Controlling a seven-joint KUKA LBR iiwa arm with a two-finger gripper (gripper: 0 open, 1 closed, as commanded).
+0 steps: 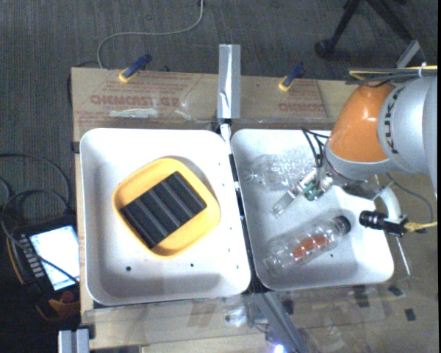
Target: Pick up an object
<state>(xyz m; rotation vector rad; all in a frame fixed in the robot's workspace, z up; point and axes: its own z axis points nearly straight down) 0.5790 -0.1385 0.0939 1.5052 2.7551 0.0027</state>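
In the left bin [103, 271] lies a yellow rounded object with a black ribbed top [166, 206]. The right bin [367, 267] holds a crumpled clear plastic bottle [274, 168] near its far left corner. A second clear bottle [307, 244], with a dark cap and an orange patch inside, lies along the near side. My gripper [306, 189] hangs low over the middle of the right bin, between the two bottles and just right of the crumpled one. I see nothing held in it.
The grey arm with its orange band [360, 131] covers the right bin's far right corner. A black cable fitting [375, 220] juts out beside the wrist. Two clamps [134, 68] [292, 75] sit on the cardboard behind the bins.
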